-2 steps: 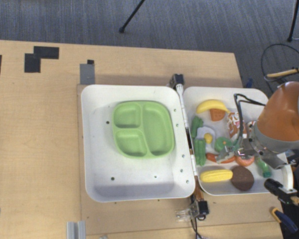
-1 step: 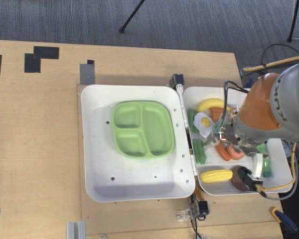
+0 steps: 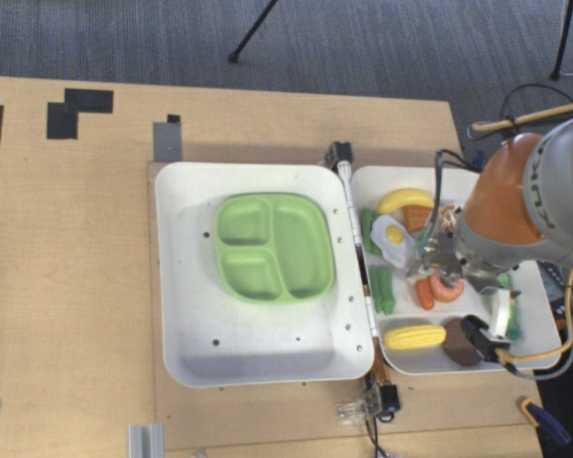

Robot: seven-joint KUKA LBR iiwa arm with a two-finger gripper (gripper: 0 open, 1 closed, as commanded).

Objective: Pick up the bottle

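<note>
On the tan bench, the claw sits low in the crowded right bin, its grip hard to tell.

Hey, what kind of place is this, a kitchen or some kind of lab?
Most likely a robotics lab, not a kitchen. A grey arm reaches over two white bins on a wooden bench; toy food such as a banana fills one, a green tray the other. Tripod legs stand on carpet.

We see two bins side by side: the left bin holds a divided tray at its centre, the right bin a clutter of toy food, a corn cob along its lower edge.
</note>
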